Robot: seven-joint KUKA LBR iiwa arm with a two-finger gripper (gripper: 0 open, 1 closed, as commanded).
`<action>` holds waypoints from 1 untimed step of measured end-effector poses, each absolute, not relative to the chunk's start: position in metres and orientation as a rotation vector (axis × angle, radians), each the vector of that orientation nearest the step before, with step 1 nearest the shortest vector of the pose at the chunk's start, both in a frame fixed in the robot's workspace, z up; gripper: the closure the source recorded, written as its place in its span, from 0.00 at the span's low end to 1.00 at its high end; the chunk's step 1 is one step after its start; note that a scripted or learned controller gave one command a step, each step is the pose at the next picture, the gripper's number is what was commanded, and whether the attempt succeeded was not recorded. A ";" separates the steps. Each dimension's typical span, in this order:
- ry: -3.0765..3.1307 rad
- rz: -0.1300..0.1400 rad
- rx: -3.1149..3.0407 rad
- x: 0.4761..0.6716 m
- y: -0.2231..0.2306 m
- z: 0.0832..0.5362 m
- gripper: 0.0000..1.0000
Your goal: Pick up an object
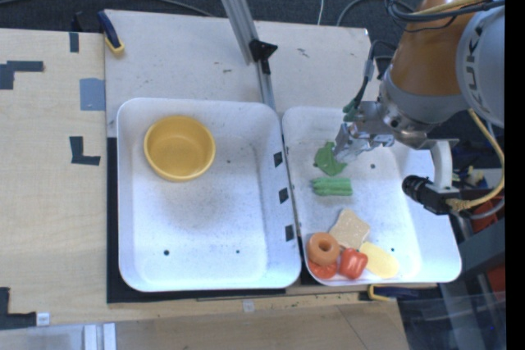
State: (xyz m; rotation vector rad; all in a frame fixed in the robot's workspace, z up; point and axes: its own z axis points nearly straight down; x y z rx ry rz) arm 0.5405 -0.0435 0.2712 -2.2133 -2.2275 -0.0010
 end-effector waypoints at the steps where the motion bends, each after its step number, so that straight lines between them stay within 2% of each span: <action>1: -2.227 0.003 -2.211 0.549 0.014 0.250 1.00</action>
